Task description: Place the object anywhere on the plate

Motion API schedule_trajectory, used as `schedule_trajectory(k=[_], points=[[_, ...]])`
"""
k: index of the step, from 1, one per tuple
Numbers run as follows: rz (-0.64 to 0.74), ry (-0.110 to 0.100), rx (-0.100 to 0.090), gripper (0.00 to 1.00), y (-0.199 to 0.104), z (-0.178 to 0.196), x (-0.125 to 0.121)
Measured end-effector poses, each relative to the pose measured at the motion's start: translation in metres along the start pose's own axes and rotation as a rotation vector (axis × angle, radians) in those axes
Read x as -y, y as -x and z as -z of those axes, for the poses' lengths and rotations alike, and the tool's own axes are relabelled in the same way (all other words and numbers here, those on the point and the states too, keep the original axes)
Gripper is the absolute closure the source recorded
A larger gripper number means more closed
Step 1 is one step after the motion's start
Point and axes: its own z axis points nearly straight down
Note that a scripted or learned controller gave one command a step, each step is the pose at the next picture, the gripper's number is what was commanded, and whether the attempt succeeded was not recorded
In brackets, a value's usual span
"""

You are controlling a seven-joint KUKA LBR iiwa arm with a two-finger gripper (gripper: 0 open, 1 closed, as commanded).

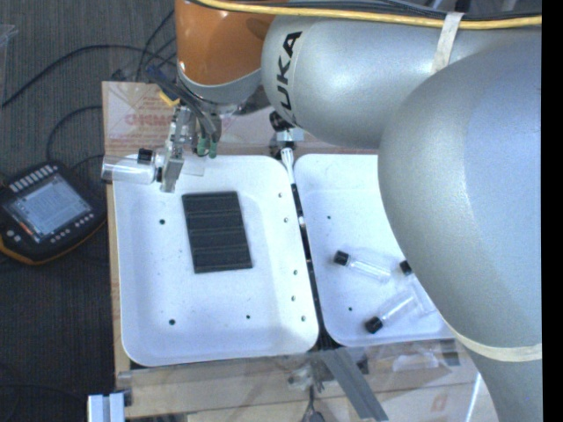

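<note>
Clear vial (123,170) with a black cap, jutting sideways from the claw (179,162), which is clamped on its capped end above the far corner of the left bin (141,323). Pick-up judged done; placing remains. The dark ribbed plate (216,231) lies just below the claw, bare. Two spare vials (361,265) lie well apart from it, in the right bin (352,192).
</note>
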Motion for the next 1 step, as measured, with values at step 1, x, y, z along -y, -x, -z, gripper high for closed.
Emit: schedule_trajectory(k=[1], points=[[0.0, 0.0, -0.004, 1.0, -0.0647, -0.0245, 0.0081]])
